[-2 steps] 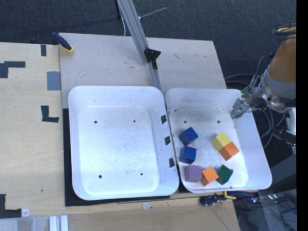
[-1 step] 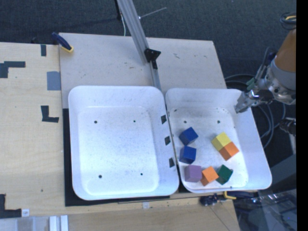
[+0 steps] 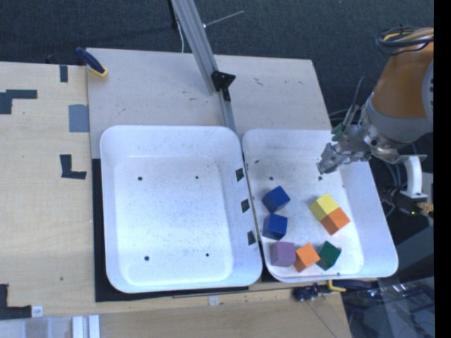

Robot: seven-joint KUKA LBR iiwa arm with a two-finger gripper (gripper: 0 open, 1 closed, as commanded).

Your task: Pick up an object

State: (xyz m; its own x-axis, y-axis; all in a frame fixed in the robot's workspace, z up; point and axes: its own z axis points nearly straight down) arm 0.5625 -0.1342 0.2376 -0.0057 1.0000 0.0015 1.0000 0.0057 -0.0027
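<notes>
The arm came in from the right, its orange band [image 3: 403, 76] high at the frame's edge and the grey wrist below it; the gripper [image 3: 328, 162] hung over the upper right part of the right bin [image 3: 296, 143], pointing down and to the left. Nothing was seen between its tips, and whether the claw was released or clenched could not be told at this resolution. All the candidate objects lay in the lower half of the right bin, well below the gripper: a blue cube [image 3: 276, 198] near the bin's left side, with a second blue cube [image 3: 275, 225] just below it; a yellow block [image 3: 325, 205] toward the right, touching an orange block [image 3: 336, 220] at its lower right corner; along the bottom wall a purple block [image 3: 283, 253], a smaller orange block [image 3: 306, 256] beside it, and a dark green block [image 3: 328, 255] against that one. The left bin [image 3: 169, 203] showed only a few dark specks on its floor. A blue-and-yellow tool [image 3: 91, 61] lay on the bench at upper left; a grey rail [image 3: 201, 37] slanted down toward the bins' shared edge.
</notes>
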